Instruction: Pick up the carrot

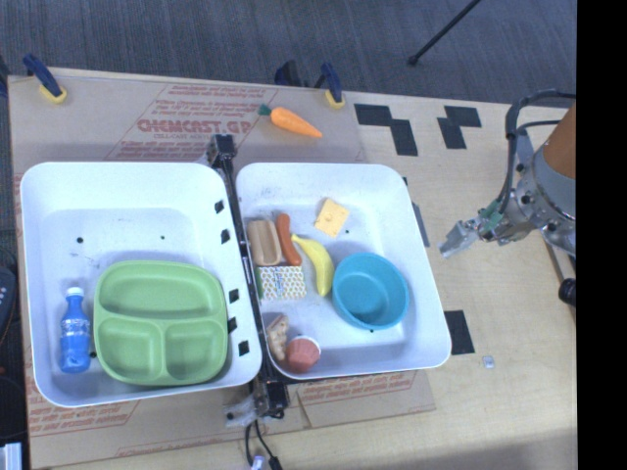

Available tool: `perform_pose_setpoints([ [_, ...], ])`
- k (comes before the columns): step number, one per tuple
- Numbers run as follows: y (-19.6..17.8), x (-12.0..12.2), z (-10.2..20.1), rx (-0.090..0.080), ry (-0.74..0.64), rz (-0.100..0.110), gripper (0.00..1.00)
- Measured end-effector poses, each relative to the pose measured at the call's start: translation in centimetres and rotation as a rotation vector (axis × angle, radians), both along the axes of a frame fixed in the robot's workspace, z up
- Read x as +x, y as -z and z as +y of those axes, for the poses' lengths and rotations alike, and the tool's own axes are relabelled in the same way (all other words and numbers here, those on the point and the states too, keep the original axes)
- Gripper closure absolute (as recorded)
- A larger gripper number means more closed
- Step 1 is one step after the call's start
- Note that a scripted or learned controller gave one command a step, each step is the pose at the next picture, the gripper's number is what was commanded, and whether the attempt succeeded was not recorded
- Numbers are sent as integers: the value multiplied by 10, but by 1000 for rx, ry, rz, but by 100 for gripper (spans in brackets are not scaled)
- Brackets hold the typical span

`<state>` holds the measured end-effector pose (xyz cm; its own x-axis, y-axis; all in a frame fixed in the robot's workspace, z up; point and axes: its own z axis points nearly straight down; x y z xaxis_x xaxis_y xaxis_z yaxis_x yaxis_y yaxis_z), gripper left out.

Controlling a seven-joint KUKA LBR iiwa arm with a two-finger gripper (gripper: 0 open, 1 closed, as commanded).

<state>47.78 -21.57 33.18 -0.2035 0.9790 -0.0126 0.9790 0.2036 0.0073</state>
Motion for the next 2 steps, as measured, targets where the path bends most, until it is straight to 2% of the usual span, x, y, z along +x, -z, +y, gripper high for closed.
perform_pose_setpoints([
  [1, 104, 0, 35, 15, 285, 20, 100],
  [2, 133, 10, 136, 17, 564, 20, 100],
])
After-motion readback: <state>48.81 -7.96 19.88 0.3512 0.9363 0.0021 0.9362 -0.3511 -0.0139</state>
